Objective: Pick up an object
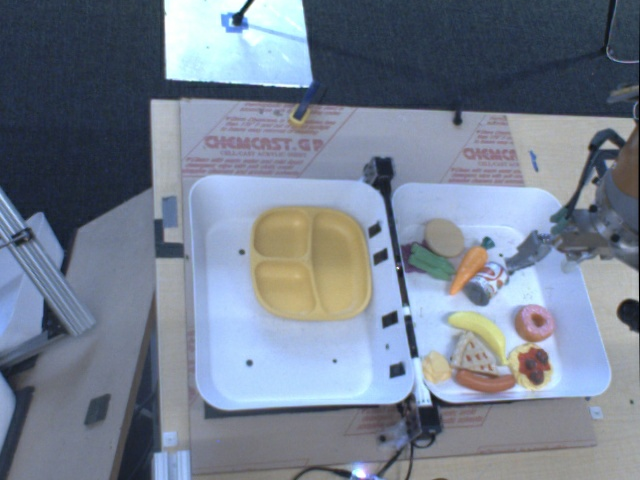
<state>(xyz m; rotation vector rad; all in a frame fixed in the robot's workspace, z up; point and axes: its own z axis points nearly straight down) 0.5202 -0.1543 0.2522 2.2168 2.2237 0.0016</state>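
Bins: left bin [215, 368] carries yellow divided plate [310, 263]; right bin [590, 363] carries toy food. Gripper [525, 255] sits over right bin, just right of small can [487, 283], fingers slightly parted, nothing between them. Carrot [468, 267] touches can's left; banana [478, 332] below can; donut [535, 322] to can's lower right.

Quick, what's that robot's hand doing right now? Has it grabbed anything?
Hand: over the right bin, next to the small can; whether it's open, closed or gripping anything cannot be told.
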